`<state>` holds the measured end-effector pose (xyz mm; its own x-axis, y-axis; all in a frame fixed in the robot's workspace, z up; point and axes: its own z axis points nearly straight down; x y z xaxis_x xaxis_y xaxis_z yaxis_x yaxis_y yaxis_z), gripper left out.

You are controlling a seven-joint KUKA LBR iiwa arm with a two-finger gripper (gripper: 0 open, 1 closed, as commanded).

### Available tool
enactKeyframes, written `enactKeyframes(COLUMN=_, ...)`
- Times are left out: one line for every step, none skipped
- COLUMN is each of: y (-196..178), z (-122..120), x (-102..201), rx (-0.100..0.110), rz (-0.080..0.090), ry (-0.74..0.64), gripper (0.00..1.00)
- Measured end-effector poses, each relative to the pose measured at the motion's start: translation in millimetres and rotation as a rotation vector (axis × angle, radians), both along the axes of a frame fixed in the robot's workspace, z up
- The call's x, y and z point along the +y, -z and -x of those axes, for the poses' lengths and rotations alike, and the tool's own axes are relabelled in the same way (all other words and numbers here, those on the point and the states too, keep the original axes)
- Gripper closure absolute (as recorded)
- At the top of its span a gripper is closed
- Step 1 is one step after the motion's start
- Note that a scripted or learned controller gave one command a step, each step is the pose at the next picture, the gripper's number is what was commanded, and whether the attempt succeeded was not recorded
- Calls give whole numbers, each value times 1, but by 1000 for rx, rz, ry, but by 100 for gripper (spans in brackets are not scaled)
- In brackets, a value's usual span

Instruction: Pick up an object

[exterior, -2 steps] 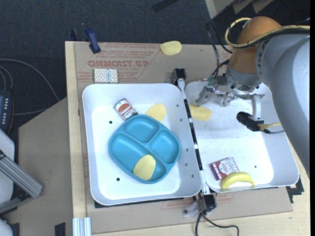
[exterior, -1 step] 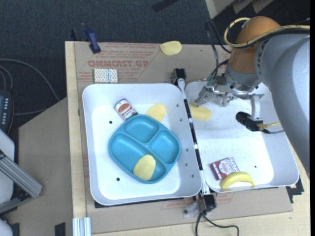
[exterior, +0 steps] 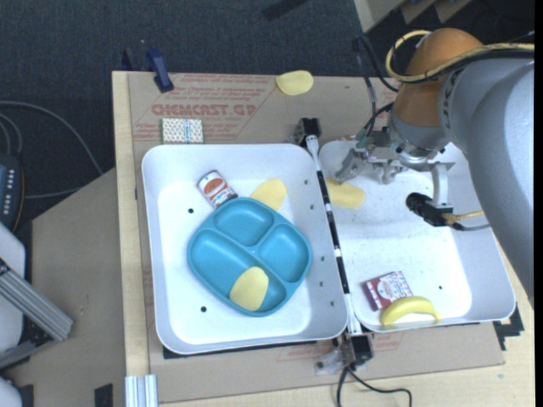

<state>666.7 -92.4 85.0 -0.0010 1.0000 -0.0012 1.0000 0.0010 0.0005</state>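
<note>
The pincer (exterior: 366, 164) is seen low in the right bin (exterior: 441, 265), just above a yellow piece (exterior: 346, 196). Whether it is spread cannot be told.

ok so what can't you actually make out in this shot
1. Gripper, camera view: small and blurred under the wrist, so whether it holds anything is unclear.
2. Yellow piece in the right bin: contact with the gripper can't be judged.
3. Small can in the left bin: label too small to read.
4. Red packet: print illegible, near edge covered by the banana.
</note>
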Motion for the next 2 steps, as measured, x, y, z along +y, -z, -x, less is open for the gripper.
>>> enactKeyframes(y=0, z=0, x=-1, rx=0, rz=0, ry=0, gripper=0)
enactKeyframes(y=0, z=0, x=-2, rx=0, rz=0, ry=0, gripper=0)
